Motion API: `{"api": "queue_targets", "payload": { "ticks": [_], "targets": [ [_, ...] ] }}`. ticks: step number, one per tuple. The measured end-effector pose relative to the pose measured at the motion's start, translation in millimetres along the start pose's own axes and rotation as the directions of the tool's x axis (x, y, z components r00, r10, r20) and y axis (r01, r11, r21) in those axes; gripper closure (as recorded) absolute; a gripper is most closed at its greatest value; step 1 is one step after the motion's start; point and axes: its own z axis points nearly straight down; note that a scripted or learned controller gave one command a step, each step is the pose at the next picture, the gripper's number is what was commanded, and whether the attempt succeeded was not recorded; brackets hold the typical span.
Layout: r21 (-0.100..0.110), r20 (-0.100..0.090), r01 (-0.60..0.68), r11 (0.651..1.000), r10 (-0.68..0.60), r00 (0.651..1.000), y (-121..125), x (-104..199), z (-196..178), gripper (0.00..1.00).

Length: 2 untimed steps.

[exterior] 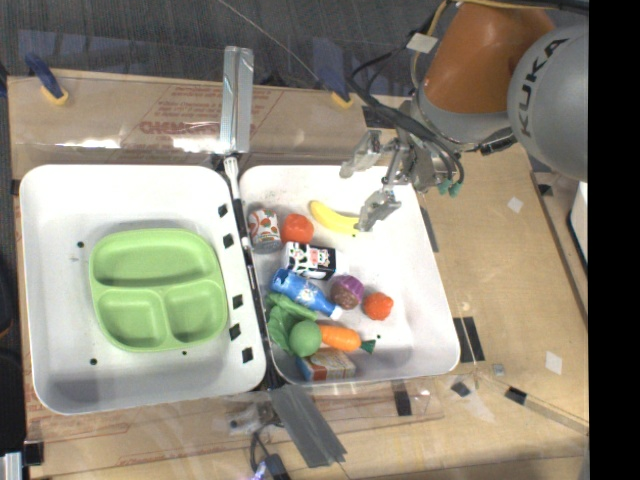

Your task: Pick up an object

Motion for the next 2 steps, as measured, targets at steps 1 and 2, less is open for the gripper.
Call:
{"api": "queue_targets", "payload": {
  "ticks": [1,2],
  "targets": [
    [0.000,0.020,-0.105,0.994,0.105,0.994,22,-28,128,0.00],
    [0.003,0.005,-0.144,0.990,0.144,0.990,-66,37,85,0.00]
  ]
}}
